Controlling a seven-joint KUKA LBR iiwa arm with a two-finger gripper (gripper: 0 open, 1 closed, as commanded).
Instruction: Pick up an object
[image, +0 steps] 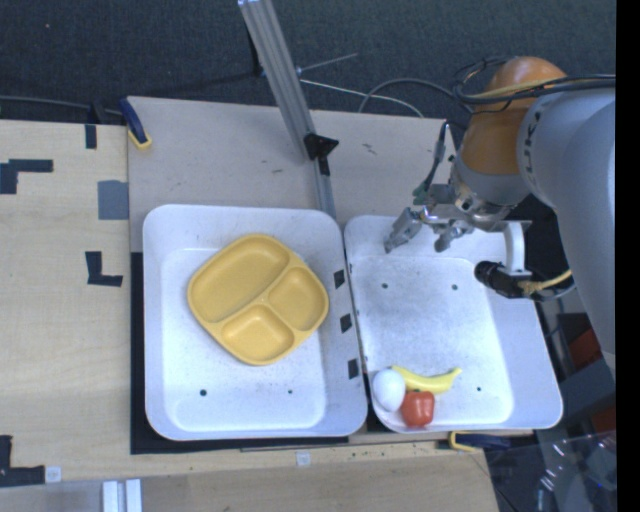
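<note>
A yellow divided plate lies in the left bin. In the right bin, at its near left corner, a white egg-like ball, a yellow banana and a red pepper huddle together. My gripper hangs over the far edge of the right bin, its two grey fingers spread apart and open with nothing between them. It is well away from the three small objects.
A slanted metal pole rises behind the bins. A black cable connector juts over the right bin's right side. A blue and yellow clamp sits at the bench's far left corner.
</note>
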